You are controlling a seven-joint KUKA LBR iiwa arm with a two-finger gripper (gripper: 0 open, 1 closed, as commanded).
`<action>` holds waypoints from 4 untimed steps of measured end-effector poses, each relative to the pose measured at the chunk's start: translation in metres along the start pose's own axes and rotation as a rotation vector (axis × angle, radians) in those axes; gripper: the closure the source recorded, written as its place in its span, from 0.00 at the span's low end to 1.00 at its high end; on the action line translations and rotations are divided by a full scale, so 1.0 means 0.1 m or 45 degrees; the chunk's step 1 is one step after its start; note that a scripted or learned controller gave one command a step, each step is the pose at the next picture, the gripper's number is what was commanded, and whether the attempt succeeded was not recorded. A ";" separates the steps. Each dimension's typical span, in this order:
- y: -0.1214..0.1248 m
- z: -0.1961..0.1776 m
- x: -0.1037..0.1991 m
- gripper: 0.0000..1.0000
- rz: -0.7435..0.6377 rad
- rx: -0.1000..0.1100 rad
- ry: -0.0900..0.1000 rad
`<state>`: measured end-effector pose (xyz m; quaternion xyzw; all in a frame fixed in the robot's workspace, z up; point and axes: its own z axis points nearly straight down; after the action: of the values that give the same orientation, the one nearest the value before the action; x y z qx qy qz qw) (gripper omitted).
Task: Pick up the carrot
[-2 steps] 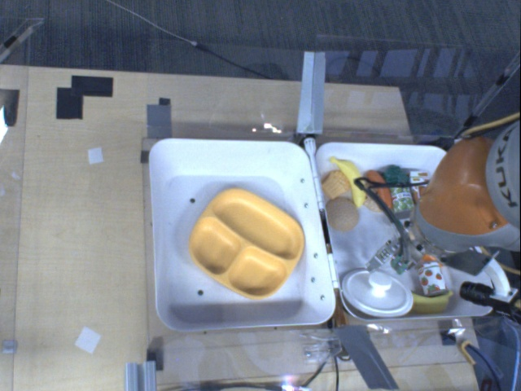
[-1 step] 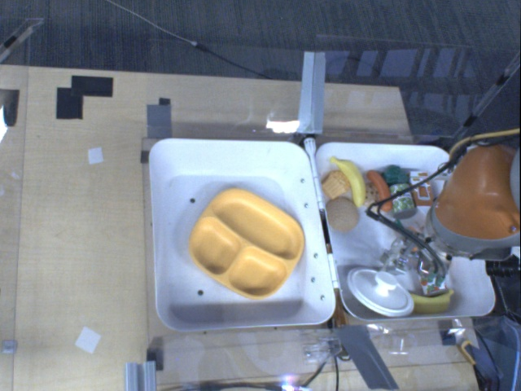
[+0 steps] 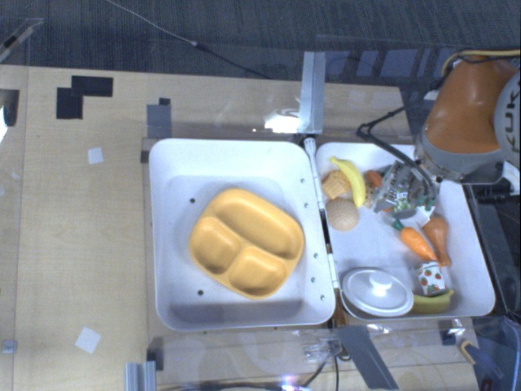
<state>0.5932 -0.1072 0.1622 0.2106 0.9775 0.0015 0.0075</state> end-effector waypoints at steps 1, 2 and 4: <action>-0.39 0.71 0.37 1.00 -0.167 0.001 -0.002; 0.17 -0.28 0.67 1.00 -0.040 -0.001 0.000; -0.30 0.71 0.58 0.00 0.157 0.001 -0.008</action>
<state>0.5289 -0.1111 0.0901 0.2704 0.9627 0.0011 0.0103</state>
